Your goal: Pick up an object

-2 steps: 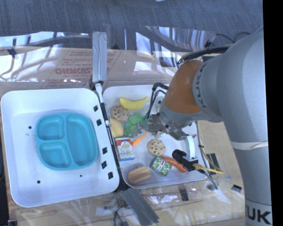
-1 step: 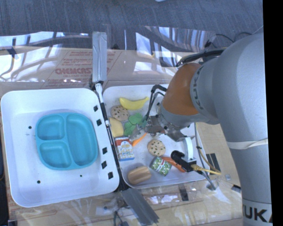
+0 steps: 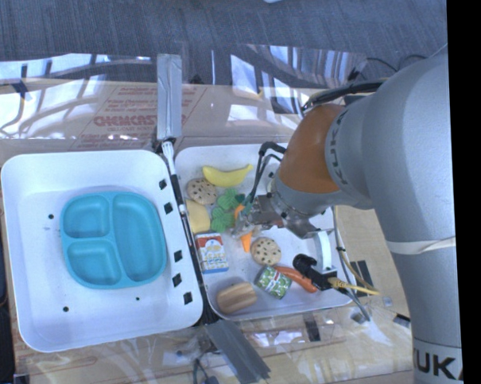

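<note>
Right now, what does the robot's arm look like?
The arm is fat, round and grey, with an orange band near the wrist. Black cables run along it. White letters "KUKA" mark its base.

Colours in your two white bins

You see a light blue tray [image 3: 113, 238] in the left bin [image 3: 26, 196]; on the right a yellow banana [image 3: 226, 175], green broccoli [image 3: 225, 212], brown speckled cookies [image 3: 265, 250], and a green can [image 3: 272, 281].
</note>
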Motion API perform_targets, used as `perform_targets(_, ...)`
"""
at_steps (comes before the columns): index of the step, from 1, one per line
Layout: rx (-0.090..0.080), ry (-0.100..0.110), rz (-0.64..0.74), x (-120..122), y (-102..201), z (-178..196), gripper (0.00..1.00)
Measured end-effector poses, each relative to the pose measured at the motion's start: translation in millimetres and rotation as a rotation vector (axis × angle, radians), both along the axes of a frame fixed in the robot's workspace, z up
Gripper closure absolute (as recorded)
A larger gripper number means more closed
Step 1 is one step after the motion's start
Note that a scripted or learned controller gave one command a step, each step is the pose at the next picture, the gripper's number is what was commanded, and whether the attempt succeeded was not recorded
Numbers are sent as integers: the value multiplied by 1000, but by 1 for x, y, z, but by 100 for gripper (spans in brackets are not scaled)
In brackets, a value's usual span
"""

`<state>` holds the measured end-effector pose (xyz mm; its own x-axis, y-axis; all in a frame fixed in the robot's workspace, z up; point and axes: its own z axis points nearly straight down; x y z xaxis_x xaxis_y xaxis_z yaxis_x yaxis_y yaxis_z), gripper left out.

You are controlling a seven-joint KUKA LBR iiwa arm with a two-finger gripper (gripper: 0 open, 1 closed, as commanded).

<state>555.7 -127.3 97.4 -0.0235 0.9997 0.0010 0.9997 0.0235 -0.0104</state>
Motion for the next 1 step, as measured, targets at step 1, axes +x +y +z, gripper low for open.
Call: perform_targets(1, 0, -12, -101, 35, 42, 109, 100)
